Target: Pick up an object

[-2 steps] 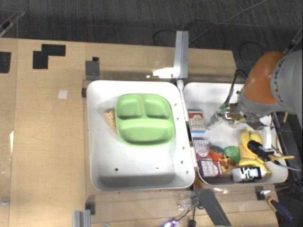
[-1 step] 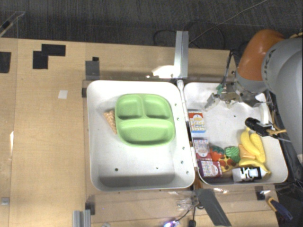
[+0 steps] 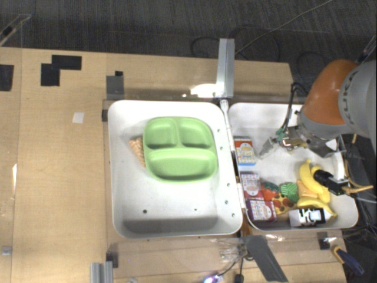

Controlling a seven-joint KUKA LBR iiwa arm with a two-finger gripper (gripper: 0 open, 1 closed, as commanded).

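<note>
You've got the arm (image 3: 347, 99) coming in from the right, bulky grey body w/ the orange band up top, wrist angled down and to the left over the right bin (image 3: 259, 119). The gripper (image 3: 277, 143) sits above the bin's upper-middle area, over bare white floor, pointing left toward the divider between the two bins. You can make out a thin grey finger (image 3: 268, 146) slanting down-left, but the tips are small and blurred against the white — I can't tell whether the jaws are spread or pressed together, and nothing shows between them.

Candidate objects are all in the right bin, none touching the gripper. Nearest is a small red-and-white carton (image 3: 244, 149), just left of the fingertip, lying along the bin's left wall. Below it a flat pink-and-white packet (image 3: 254, 196) runs down toward the bin's front edge. To the right of that packet there's a cluster of small toy foods (image 3: 281, 194) — red, orange, green bits, too small to ID. The yellow bananas (image 3: 311, 187) lie lower right of the gripper, near the arm's body, and a black-and-white box (image 3: 307, 217) sits at the front right corner, just under the bananas.

In the left bin (image 3: 123, 181) you have a green divided tray (image 3: 178, 148), upside unclear, w/ a tan textured item (image 3: 137, 151) poking out from under its left edge. Well apart from the gripper.
</note>
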